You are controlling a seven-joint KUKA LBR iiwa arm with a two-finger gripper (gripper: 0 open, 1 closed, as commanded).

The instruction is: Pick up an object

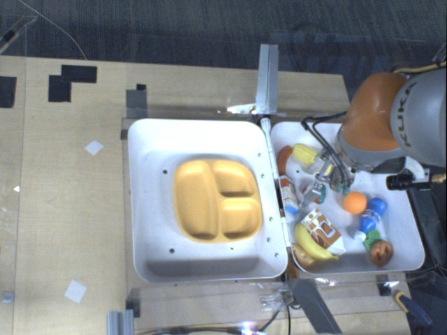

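Two white bins (140, 187) we see; gripper (323, 181) low in right one among toys, near banana (311, 243); grip state we cannot tell.

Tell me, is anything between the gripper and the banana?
Yes. A brown and white packet lies partly over the banana, on the side nearest the gripper, which hangs above the right bin's clutter.

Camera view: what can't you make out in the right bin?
- Gripper: fingertips too small and lost among clutter, so contact with any item is unclear.
- Red item by the bin divider: partly covered by the yellow item, identity unclear.
- Right bin upper right corner: hidden under the arm.
- Small blue and white piece: too small to identify.
- Banana: partly covered by the brown and white packet.
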